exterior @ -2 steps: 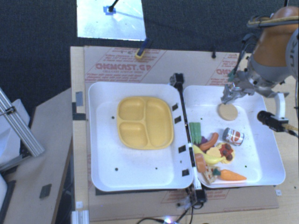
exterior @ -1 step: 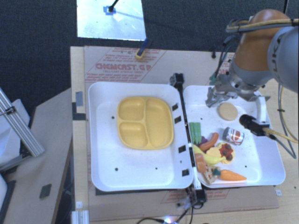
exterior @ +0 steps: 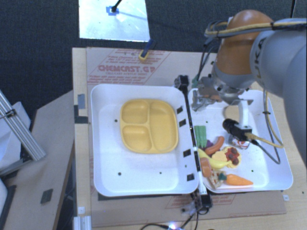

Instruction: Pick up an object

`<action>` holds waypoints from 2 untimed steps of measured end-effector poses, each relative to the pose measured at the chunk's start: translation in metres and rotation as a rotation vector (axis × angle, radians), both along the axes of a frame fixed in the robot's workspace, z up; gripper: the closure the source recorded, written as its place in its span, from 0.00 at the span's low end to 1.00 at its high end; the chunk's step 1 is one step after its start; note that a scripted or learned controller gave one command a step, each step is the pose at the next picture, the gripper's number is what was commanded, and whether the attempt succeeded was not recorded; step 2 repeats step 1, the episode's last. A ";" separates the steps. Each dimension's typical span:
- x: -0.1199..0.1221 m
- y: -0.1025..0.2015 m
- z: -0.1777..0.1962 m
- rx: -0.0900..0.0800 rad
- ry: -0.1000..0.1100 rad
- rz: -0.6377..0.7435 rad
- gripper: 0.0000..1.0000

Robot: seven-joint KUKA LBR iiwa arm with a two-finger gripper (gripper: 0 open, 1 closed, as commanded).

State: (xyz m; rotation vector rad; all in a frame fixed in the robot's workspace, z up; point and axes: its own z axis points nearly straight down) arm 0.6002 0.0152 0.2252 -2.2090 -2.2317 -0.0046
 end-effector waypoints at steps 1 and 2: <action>0.018 0.062 0.001 0.000 -0.003 0.001 1.00; 0.018 0.062 0.001 0.000 -0.003 0.001 1.00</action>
